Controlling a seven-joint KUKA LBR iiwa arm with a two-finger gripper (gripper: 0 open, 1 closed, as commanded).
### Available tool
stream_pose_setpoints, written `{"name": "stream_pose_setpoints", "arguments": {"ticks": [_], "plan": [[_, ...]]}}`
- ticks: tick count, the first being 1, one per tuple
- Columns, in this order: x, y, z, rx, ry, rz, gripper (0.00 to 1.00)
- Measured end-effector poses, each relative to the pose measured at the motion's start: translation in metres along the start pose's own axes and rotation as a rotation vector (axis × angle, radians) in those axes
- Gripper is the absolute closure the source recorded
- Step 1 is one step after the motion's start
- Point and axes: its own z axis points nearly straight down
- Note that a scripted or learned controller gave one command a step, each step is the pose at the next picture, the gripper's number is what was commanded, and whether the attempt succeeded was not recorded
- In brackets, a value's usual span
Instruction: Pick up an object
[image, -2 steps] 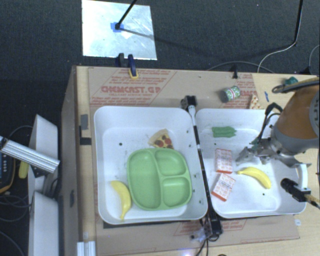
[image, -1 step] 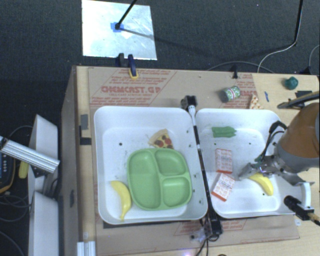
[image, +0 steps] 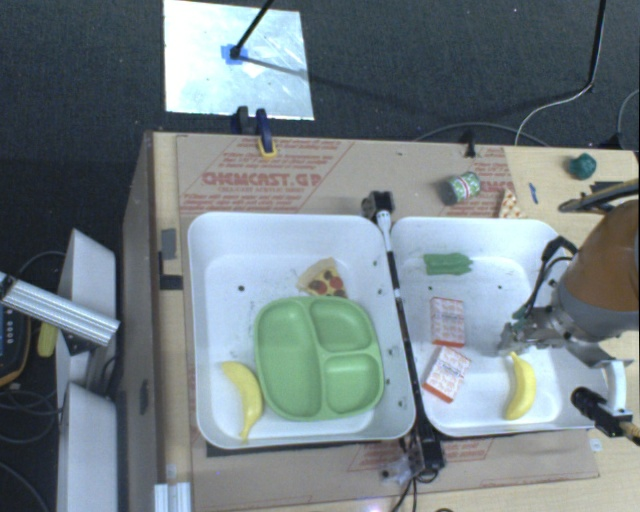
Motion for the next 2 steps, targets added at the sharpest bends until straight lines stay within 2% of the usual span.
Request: {"name": "stream_pose_setpoints", "arguments": {"ticks": [1, 2], "plan": [[0.024, -0.011, -0.075, 0.002, 0.0, 0.0, 1.0], [0.035, -0.007, -0.092, 0.002, 0.001, -0.001, 1.0]]}}
